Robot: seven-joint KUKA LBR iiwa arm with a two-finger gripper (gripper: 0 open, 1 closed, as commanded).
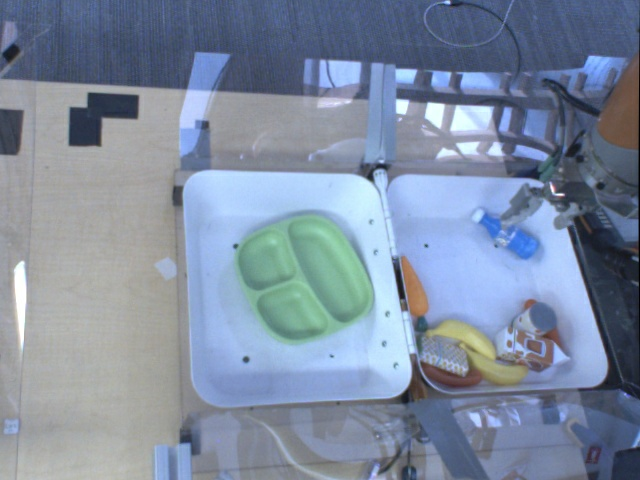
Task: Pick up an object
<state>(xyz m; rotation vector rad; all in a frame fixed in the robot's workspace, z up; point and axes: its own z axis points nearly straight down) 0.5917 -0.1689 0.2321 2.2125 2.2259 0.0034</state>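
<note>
My gripper (pixel 540 210) hangs over the far right part of the right bin (pixel 470 268), open, with nothing between its fingers. Just below and left of it a small blue bottle (pixel 507 233) with a white cap lies on the bin floor, near the left fingertip. At the bin's front edge lie a yellow banana (pixel 482 350), a small white and orange carton (pixel 530 340) and a red and patterned toy food item (pixel 444 358). An orange carrot (pixel 413 286) rests against the bin's left wall.
The left bin (pixel 215 358) holds a green divided plate (pixel 303 276) in its middle. A metal bar (pixel 379 118) runs back from the seam between the bins. Cables and a frame (pixel 500 108) crowd the far right behind the right bin.
</note>
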